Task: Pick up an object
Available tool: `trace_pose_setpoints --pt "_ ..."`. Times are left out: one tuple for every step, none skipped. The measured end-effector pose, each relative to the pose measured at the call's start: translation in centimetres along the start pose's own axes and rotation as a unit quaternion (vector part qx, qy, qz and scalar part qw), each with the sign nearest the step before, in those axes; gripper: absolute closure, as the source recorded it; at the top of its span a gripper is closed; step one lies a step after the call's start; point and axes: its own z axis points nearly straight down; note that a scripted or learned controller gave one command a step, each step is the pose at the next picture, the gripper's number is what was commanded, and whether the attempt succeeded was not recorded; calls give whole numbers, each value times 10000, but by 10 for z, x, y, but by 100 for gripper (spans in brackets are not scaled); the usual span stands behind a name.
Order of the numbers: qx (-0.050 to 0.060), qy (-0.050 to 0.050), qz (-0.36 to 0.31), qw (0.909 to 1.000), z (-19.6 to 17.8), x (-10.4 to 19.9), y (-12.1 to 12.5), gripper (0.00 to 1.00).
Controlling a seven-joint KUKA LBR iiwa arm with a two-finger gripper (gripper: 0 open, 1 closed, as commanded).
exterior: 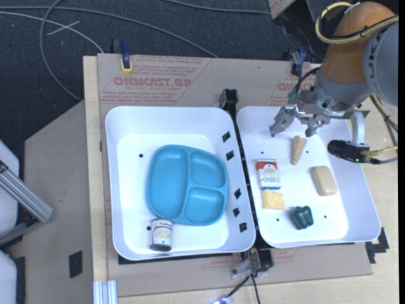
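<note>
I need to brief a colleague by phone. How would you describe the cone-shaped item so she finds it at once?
Look in the right bin, at its far end, just below the gripper. The ice cream cone lies there, above the beige bar and right of the red and white box. Only it is tan and tapers to a point.

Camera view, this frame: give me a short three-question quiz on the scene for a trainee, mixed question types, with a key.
1. True or false: the blue divided plate lies in the left bin.
2. Multiple choice: which item lies nearest the gripper?
A. the green pepper
B. the ice cream cone
C. the small can
3. Fill in: the gripper's fingers are spread and hold ____.

Key:
1. True.
2. B. The cone lies just below the gripper in the right bin, and nothing touches it.
3. Nothing. The gripper hangs open above the bin's upper part.
</note>
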Motion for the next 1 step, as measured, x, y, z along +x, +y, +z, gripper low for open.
trace_pose_setpoints --pt "-75 -9 -13 10000 -9 0 3 0"
